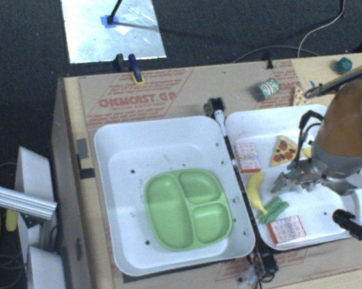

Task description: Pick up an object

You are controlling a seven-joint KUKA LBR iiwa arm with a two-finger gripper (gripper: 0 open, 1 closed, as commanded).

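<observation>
in the left bin (113, 149) we see a green divided plate (187, 208) lying flat, a little toward the bin's right and near side. crossing the rim where the two bins meet, we come to the right bin (250, 122), where a small red-and-white card (246, 156) lies near the left wall. below it a yellow banana (256, 190) runs along that wall, and a green pea pod (273, 209) lies at a slant, touching or nearly touching the banana's lower end. a second red-and-white card (286, 229) sits near the front edge. a toy pizza slice (282, 150) lies further right, toward the back. the gripper (286, 184) hangs low over the middle of this bin, just right of the banana and just above the pea pod, on the arm (356, 129). its fingertips look parted with nothing between them, as far as we can see. on the bench behind the right bin lies a small green can (267, 88).
</observation>
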